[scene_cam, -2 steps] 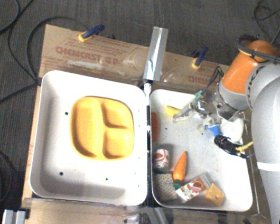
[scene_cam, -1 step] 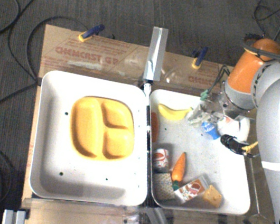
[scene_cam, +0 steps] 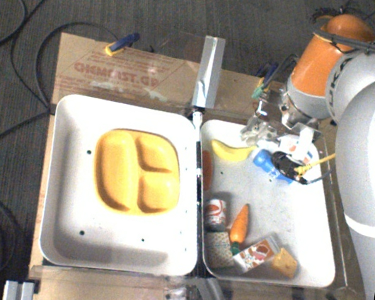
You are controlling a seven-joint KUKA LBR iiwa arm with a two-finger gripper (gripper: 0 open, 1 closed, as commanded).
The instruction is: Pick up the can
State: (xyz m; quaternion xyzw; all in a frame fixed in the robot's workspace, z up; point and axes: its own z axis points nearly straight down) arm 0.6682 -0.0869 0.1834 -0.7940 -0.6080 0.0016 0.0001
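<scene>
Can (scene_cam: 215, 212) hugs the right bin's (scene_cam: 321, 205) left wall; pincer (scene_cam: 258, 126) state unclear.

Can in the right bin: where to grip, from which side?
Grip the can across its round body, coming down from above. It lies close to the bin's left wall with the carrot near its right, so the fingers probably fit best at its far and near sides.
</scene>
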